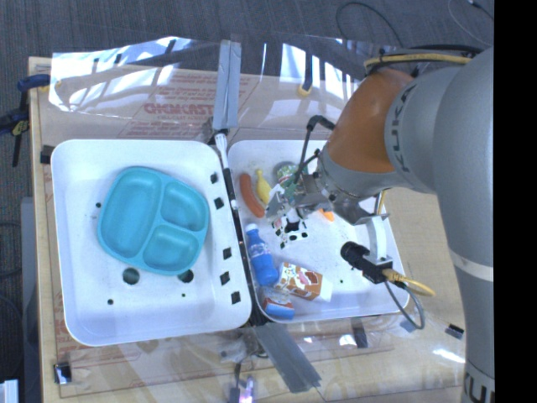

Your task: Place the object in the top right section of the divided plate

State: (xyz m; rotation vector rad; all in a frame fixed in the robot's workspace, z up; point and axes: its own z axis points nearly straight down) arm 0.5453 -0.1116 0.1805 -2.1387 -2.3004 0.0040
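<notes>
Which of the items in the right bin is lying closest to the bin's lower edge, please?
The small carton, orange and white, beside the blue bottle; the banana and hot dog lie higher up.

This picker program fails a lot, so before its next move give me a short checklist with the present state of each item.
1. Divided plate lies flat in the left bin: ok.
2. Plate's top right section free of objects: ok.
3. Objects within reach in the right bin, among them a hot dog, a banana and a blue bottle: ok.
4. Gripper is over the right bin: ok.
5. Object between the fingers: cannot tell.
</notes>
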